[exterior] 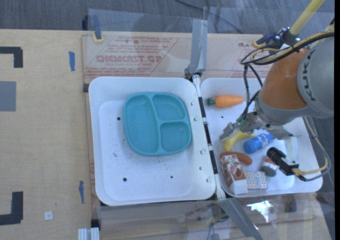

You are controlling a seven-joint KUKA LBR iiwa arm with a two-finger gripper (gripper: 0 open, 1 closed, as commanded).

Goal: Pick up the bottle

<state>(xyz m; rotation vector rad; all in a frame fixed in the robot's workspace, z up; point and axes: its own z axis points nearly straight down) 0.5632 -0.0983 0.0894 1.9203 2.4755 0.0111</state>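
The bottle (258, 142) is small and blue with a white cap, and lies on its side in the middle of the right bin (308, 127). My gripper (234, 128) hangs low over the bin just up and left of the bottle, above a yellow banana (236, 139) that lies against the bottle's left end. Nothing shows between the gripper and the bottle, and the wrist hides part of the gripper.
In the right bin an orange carrot (228, 101) lies at the back, with a red sausage (236, 156), a red-and-white carton (234, 171) and a patterned box (256, 180) at the front. A teal divided plate (157, 123) sits in the left bin (106, 143).
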